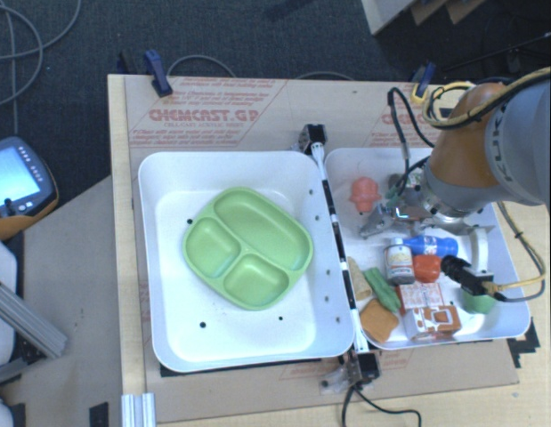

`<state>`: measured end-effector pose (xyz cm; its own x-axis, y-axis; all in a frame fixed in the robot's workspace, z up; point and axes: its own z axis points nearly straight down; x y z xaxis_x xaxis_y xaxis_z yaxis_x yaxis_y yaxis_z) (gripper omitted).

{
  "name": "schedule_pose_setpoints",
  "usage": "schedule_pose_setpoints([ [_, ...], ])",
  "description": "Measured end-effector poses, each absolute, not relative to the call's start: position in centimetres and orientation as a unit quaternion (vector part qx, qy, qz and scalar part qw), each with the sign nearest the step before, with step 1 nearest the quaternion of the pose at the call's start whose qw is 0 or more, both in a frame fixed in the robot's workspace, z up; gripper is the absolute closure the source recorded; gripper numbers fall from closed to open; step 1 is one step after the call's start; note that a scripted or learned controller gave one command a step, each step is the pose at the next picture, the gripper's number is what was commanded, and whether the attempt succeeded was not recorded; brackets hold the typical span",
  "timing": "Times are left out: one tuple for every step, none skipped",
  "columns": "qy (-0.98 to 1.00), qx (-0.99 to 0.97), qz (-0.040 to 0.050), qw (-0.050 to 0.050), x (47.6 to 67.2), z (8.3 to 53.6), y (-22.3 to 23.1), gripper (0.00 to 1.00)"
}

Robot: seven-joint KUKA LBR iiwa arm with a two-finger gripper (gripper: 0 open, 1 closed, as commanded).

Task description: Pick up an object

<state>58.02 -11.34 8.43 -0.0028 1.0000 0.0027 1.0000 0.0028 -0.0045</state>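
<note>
The claw (388,218) is hanging low in the right bin (511,327); I cannot tell its state. The pink toy (364,190) is lying just beside it, toward the bin's far end. Descending off-centre, it is risking nudging the toy away.

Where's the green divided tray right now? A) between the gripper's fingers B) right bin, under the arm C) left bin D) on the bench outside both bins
C: the green divided tray lies flat inside the left bin, apart from the clutter in the right bin where the arm is working.
</note>
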Motion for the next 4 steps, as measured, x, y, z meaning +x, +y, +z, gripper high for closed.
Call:
schedule_pose_setpoints([
  [-0.707,-0.707,-0.0070,-0.011,52.1,8.9,-11.9,0.00],
  [-0.708,-0.706,-0.0017,-0.006,61.6,8.6,-17.4,0.00],
  [-0.709,-0.706,-0.0019,-0.003,67.0,8.5,-16.0,0.00],
  [-0.708,-0.706,-0.0015,-0.004,66.9,9.8,-16.1,1.00],
])
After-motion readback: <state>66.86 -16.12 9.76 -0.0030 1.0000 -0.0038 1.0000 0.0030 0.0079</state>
